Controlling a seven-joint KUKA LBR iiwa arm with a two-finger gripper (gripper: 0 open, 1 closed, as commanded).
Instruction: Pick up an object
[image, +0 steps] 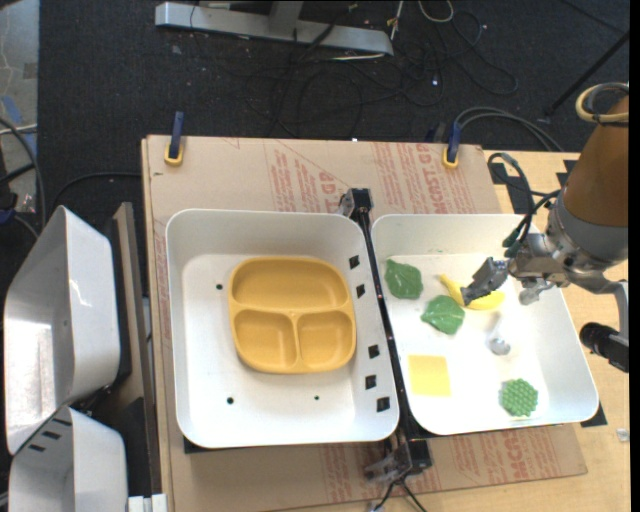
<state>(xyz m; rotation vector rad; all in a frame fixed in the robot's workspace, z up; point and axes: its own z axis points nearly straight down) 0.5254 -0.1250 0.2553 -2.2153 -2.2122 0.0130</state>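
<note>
Several small things lie under and around my hand (490, 283) in the right bin (560, 330), and that crowding is the danger. My dark fingertips sit right at a yellow piece (470, 296), seemingly touching its far edge, but I cannot tell how wide the fingers stand, nor whether anything is actually between them. If I close from here I judge the tips could clip only the rim of the yellow piece and squirt it sideways into the green lump (443, 315) just beside it on the left, or pinch both at once.

My wrist comes in from the right, low over the bin's far right part, the hand tilted and pointing left and down. The orange band (605, 170) sits above and to the right.

Further out, a darker green piece (404, 279) lies near the bin's left wall, a small grey object (498, 346) just nearer than my hand, a pale yellow square (430, 376) and a green knobbly ball (518, 397) toward the near edge. The left bin (195, 330) carries a yellow divided tray (293, 313), all on the brown surface (260, 170).
</note>
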